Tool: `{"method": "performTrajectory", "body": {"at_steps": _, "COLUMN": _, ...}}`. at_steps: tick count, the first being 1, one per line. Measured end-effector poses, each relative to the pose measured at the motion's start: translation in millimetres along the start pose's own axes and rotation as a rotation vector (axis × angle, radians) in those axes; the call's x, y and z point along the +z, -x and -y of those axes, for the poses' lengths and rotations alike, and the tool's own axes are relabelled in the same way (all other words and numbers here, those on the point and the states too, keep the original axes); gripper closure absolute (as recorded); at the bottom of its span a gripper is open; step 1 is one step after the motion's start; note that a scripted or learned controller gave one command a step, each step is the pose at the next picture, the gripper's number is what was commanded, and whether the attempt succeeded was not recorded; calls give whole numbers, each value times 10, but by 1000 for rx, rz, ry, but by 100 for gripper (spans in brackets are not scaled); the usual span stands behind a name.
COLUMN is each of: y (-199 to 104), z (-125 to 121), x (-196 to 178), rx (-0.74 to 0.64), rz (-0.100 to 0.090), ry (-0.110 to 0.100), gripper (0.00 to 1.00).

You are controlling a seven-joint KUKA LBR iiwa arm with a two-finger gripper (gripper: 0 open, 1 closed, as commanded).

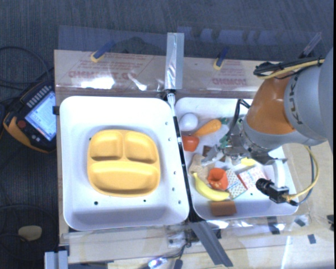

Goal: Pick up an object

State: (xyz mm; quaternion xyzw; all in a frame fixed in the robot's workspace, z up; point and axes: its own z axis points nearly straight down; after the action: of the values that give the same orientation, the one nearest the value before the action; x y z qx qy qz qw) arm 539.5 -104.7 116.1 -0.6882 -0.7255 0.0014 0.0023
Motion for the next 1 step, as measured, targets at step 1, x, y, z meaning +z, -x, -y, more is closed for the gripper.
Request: {"method": "performTrajectory", "body": {"at_steps": 1, "y": 124, "z": 429, "x": -530, "rx": -132, "rz": 1, "ry": 1, "gripper": 0}}
